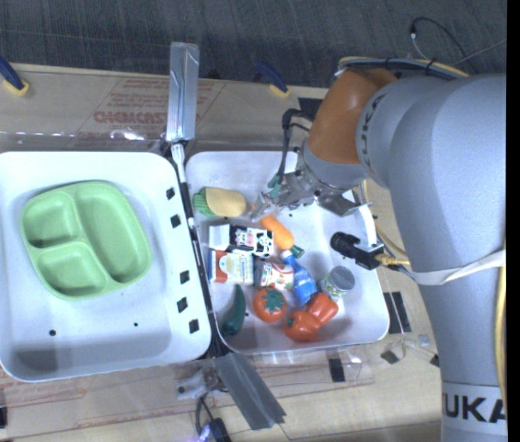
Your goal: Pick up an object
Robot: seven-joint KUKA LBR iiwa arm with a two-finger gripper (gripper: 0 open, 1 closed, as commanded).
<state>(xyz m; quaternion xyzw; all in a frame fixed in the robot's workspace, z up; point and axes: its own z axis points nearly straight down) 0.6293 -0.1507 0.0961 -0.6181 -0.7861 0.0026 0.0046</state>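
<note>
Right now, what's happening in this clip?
The grey arm reaches in from the right, its gripper low over the right bin, near a yellow corn-like toy and an orange carrot-like toy. Nothing visible between its fingers, so no pick yet. The bin also holds small cartons, a tomato and a red pepper. The left bin holds a green divided tray.

Glossy white plastic bins (2,247), matt green plastic tray (85,238), smooth grey arm (444,182)

Two white bins (2,247), one green tray (83,238), two tomatoes (271,305).
</note>
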